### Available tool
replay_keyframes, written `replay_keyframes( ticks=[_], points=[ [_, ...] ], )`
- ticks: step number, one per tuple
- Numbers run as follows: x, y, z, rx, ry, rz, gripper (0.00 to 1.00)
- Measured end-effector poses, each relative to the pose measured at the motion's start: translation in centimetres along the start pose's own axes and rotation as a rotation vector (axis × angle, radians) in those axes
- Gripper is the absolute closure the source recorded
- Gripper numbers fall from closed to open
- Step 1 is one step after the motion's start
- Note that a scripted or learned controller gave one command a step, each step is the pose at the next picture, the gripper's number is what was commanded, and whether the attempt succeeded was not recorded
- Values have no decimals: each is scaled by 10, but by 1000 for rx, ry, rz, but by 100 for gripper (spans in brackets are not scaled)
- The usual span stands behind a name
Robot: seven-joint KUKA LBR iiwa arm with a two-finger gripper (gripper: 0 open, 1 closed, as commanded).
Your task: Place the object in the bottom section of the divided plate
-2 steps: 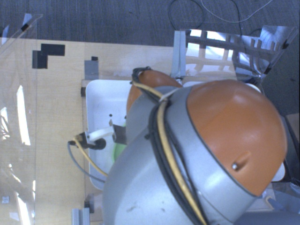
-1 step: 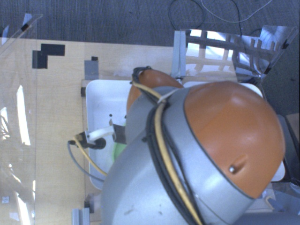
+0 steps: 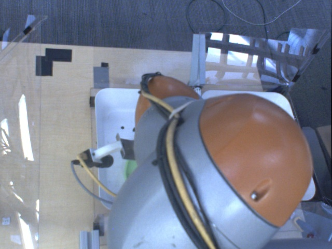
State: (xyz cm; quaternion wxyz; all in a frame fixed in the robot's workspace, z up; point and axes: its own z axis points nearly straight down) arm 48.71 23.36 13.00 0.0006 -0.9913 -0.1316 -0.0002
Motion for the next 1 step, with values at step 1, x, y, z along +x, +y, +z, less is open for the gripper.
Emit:
replay_keyframes(
  ticks=[1],
  points=[
    [-9, 50, 36, 10, 17, 52, 0]
  ],
)
